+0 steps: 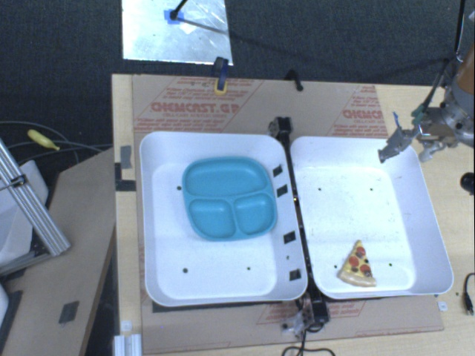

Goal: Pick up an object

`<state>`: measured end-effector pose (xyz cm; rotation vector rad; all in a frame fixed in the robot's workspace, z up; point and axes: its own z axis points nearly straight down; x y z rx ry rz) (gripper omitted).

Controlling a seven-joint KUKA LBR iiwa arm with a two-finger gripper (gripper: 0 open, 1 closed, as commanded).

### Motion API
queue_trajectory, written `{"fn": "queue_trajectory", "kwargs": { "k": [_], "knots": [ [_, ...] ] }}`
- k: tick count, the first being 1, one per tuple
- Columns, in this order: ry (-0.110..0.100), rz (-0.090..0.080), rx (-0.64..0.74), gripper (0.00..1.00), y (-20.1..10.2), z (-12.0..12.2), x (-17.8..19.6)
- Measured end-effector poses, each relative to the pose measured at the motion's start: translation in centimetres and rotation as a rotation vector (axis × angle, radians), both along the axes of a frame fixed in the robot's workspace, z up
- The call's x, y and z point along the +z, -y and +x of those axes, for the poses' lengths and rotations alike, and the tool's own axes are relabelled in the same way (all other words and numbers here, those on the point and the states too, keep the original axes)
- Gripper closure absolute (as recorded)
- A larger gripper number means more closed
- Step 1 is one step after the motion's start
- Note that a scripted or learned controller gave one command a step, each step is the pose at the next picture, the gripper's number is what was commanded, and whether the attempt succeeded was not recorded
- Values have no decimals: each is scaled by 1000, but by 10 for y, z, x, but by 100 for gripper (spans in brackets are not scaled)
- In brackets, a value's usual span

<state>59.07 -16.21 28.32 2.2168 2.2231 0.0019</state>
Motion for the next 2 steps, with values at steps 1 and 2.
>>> {"fn": "queue_trajectory", "kwargs": {
  "k": [1, 2],
  "knots": [
    [21, 0, 10, 0, -82, 24, 186],
    [10, 1, 4, 0, -97, -44, 259]
  ]
}}
